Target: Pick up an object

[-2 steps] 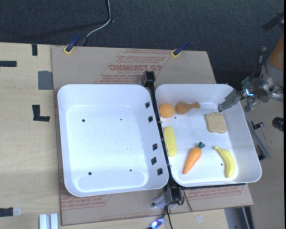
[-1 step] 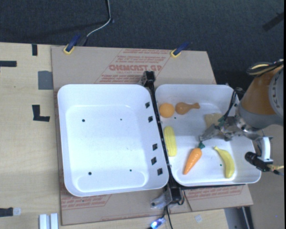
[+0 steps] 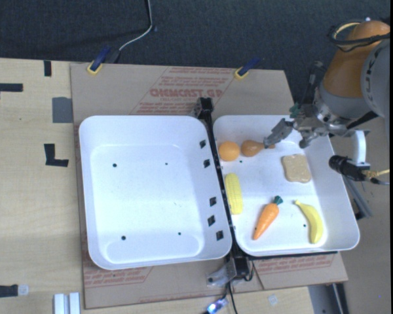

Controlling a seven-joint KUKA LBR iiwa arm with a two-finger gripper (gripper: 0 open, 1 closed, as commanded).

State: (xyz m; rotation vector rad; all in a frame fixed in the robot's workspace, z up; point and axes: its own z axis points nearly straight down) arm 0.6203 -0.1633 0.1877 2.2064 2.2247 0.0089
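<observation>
The right bin (image 3: 340,195) holds an orange ball (image 3: 229,150), a small brown-orange piece (image 3: 251,148), a yellow corn cob (image 3: 233,193), a carrot (image 3: 266,219), a banana (image 3: 311,222) and a tan bread slice (image 3: 296,168). My gripper (image 3: 289,139) hangs over the far part of this bin, just above the bread slice and to the right of the brown-orange piece. Its fingers are spread open with nothing between them; the left fingertip (image 3: 273,139) is close to the brown-orange piece.
The left bin (image 3: 92,175) lies beside the right one, with a black divider (image 3: 213,175) between them. Both rest on a cardboard sheet (image 3: 177,90). The arm's orange band (image 3: 350,57) rises at the far right.
</observation>
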